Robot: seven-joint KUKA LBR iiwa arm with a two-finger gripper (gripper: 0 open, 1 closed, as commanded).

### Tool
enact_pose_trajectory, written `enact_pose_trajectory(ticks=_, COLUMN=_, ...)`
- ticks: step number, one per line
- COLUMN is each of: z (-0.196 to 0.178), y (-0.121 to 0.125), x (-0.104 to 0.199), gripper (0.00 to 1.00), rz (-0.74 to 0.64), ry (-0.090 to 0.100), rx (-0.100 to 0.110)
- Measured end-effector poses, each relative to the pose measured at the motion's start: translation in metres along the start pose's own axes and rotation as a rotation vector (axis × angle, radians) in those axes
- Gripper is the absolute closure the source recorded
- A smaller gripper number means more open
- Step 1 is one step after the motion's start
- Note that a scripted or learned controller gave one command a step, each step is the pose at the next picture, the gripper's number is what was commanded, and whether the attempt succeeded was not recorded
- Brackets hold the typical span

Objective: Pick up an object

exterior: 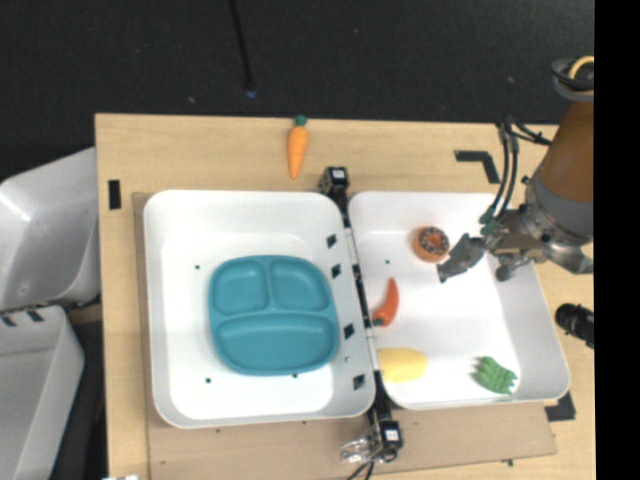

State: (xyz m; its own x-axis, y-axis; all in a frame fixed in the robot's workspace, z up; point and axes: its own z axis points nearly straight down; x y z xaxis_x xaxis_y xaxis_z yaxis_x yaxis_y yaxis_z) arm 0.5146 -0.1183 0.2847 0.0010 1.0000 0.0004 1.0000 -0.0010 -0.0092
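My claw (462, 259) hangs in the right bin (520, 383) just beside the small round donut (432, 242); I cannot tell its state. The donut looks light and stiff, so I'd pinch it across its rim.

1. A robotics lab test bench: a plywood board (200, 133) at the frame's centre carries two shallow white bins (160, 268) clamped side by side.
2. Black floor surrounds it at the top.
3. Toy food, such as a carrot (297, 148) at upper centre, serves as props.
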Motion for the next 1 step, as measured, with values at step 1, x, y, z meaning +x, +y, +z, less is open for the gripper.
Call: enact_pose_trajectory(ticks=1, z=-0.0053, y=0.0016, x=0.0, gripper=0.0, rz=-0.002, ry=-0.002, rx=-0.011)
